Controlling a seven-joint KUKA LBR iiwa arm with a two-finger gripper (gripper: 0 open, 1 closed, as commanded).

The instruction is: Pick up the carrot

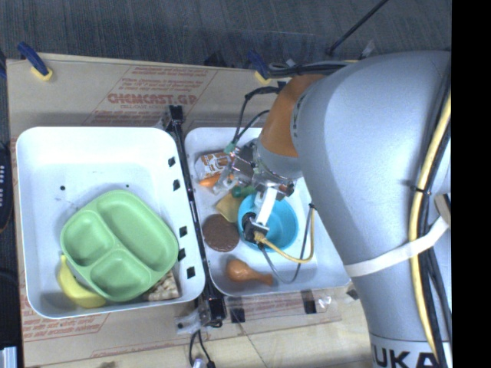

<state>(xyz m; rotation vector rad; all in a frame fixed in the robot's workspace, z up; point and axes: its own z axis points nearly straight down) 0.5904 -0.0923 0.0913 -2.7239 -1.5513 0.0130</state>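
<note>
The carrot is a small orange piece lying in the upper left part of the right bin, just below a brown wrapped snack. My gripper hangs low over that bin, right beside the carrot on its right and partly covering it. The grey arm with its orange band hides the bin's right side.
In the right bin lie a blue bowl, a brown round disc, a yellowish wedge and a drumstick. The left bin holds a green divided plate over a yellow object.
</note>
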